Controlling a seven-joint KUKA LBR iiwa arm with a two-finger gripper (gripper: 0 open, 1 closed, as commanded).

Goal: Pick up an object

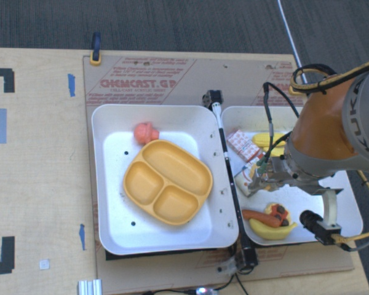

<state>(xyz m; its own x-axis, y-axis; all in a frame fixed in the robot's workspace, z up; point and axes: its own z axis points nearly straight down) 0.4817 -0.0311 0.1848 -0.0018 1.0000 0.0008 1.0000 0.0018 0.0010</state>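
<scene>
Arm low over right bin; gripper's state cannot be told.

Grey arm with orange band [332, 134] reaches in from right, its gripper [258, 180] down among the right white bin's [354, 212] clutter. Near it: red-and-white patterned packet [242, 144], yellow banana-shaped toy [272, 229] touching an orange carrot-shaped piece [256, 215] at the near edge. Left white bin [104, 165] holds a yellow three-compartment plastic plate [167, 182] and, just beside its far rim, a pink rounded soft lump [146, 132].
</scene>
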